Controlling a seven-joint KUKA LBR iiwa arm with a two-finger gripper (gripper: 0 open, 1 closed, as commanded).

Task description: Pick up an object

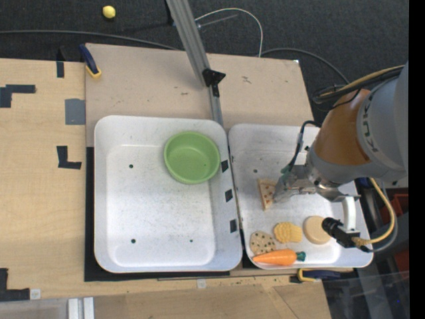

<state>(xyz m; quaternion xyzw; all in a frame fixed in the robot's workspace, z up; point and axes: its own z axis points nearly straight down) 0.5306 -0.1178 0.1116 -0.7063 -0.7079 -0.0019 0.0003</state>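
fingers: can't tell how they stand, the gripper [284, 186] is small and dark from this angle and the tips blur into the bin floor. it sits low in the right bin [265, 145], just right of the tan cracker wedge [266, 194], close enough that contact or a gap can't be separated. nothing visibly between the fingers.

arm [352, 138] comes in from the right, orange band above the wrist, grey body over the bin's right side.

right bin contents, front row along the near edge: speckled cookie [262, 242], round yellow waffle-like biscuit [287, 232] just right of it, pale round bun [317, 230] further right, partly under a black fitting on the arm. orange carrot [277, 258] lies flat in front of the cookie and biscuit, green end pointing right.

left bin [119, 198] holds a green bowl [192, 157], upright, in its far right corner.

small yellow ball [109, 11] on the dark floor, well apart from both bins.
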